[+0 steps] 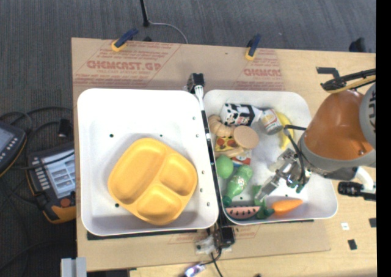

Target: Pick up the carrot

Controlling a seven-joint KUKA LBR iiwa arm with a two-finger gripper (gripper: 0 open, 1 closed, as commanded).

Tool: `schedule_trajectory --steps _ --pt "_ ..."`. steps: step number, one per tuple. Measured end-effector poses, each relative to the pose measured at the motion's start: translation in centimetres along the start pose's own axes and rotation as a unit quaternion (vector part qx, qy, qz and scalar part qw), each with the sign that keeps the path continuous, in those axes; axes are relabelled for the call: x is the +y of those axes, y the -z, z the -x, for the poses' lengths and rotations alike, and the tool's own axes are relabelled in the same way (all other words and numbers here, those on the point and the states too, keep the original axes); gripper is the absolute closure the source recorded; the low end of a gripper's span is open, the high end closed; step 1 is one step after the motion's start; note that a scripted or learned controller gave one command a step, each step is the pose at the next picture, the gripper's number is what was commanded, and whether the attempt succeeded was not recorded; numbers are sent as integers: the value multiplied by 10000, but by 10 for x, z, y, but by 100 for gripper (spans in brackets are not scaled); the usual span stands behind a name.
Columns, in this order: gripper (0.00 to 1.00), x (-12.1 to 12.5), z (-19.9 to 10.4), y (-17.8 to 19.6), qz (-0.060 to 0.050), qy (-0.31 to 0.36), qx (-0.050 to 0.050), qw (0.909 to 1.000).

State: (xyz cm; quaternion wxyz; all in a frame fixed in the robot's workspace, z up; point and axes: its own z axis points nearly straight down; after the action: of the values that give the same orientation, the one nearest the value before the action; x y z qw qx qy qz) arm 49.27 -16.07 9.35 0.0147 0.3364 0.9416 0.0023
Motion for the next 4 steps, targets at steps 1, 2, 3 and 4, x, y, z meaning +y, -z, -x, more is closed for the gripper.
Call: schedule_trajectory --steps 1,2,3,4 --pt "0 -41 31 0 -17 836 56 9965" --pt "0 -22 17 -1 -17 2394 3 9709" --pt "0 -48 36 -2 -6 1217 83 9925" --pt "100 -48 39 10 -7 1208 41 9927"
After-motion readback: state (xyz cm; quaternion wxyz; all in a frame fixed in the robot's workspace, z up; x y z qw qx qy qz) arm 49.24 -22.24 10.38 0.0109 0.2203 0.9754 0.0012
